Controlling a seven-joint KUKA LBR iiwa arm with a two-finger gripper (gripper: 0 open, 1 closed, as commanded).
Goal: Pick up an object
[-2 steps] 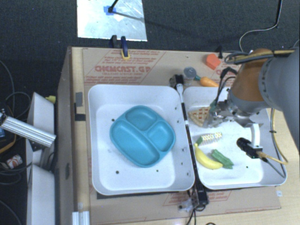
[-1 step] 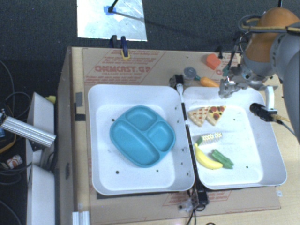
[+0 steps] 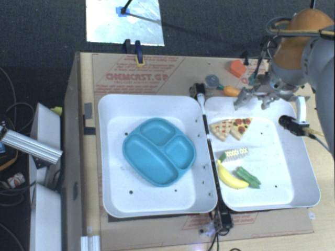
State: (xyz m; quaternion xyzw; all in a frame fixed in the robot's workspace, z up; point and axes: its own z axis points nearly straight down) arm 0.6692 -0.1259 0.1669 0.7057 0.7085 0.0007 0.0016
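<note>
My gripper (image 3: pixel 253 101) hangs over the back edge of the right bin (image 3: pixel 301 161), its two fingers spread apart and open with nothing between them. Just below it in the bin lie two pizza slices (image 3: pixel 231 127). Further forward are a small white and green piece (image 3: pixel 234 153), a yellow banana (image 3: pixel 231 178) and a green pod (image 3: pixel 248 177) touching the banana's right side.
A blue divided plate (image 3: pixel 158 150) sits in the left bin (image 3: pixel 115 192). Behind the bins on the cardboard lie an orange block (image 3: pixel 237 68), a small carrot-like piece (image 3: pixel 230 91), a grey round part (image 3: pixel 211 81) and a black clip (image 3: pixel 197 89).
</note>
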